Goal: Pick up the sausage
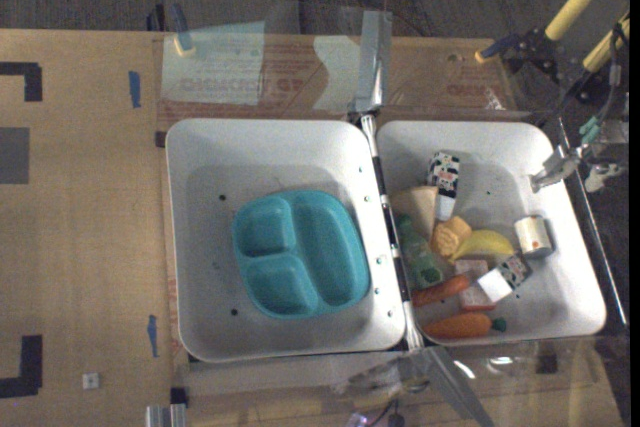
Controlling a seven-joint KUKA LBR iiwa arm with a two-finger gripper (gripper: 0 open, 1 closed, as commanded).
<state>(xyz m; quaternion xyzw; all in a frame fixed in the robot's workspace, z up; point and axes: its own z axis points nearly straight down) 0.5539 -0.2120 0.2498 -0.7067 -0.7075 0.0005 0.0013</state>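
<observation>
The red-brown, smooth, long sausage [441,291] lies low in the right white plastic bin [585,300], on the bin's left side. In the left white bin [190,215] sits a teal plastic plate with three parts [300,253]. A green bottle [421,260] lies just above the sausage, an orange carrot [461,325] lies just below it, and a small boxy carton [503,278] is at its right end. The grey metal gripper [556,167] is over the bin's right rim, well apart from the sausage. I cannot tell if it is open or closed.

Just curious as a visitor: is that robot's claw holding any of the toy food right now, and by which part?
Nothing is held. The gripper is over the right bin's edge, away from the food.
</observation>
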